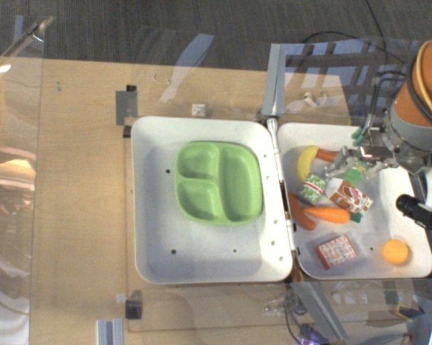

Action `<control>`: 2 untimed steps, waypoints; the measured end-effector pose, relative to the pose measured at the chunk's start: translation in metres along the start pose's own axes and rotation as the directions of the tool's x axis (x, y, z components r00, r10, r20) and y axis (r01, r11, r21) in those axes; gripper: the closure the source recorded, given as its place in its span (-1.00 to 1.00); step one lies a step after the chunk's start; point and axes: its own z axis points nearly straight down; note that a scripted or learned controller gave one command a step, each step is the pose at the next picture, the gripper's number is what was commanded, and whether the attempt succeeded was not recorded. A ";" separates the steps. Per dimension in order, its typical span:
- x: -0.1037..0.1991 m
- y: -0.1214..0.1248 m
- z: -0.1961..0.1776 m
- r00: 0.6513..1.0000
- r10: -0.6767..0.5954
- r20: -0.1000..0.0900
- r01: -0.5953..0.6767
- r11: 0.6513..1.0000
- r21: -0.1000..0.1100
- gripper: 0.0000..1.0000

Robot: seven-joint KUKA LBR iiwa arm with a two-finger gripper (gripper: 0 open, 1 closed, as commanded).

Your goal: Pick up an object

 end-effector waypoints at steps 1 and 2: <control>-0.059 0.063 0.089 1.000 -0.029 0.001 0.029 1.000 0.002 -1.00; -0.091 0.049 0.147 0.998 -0.059 0.005 0.059 0.998 -0.013 -1.00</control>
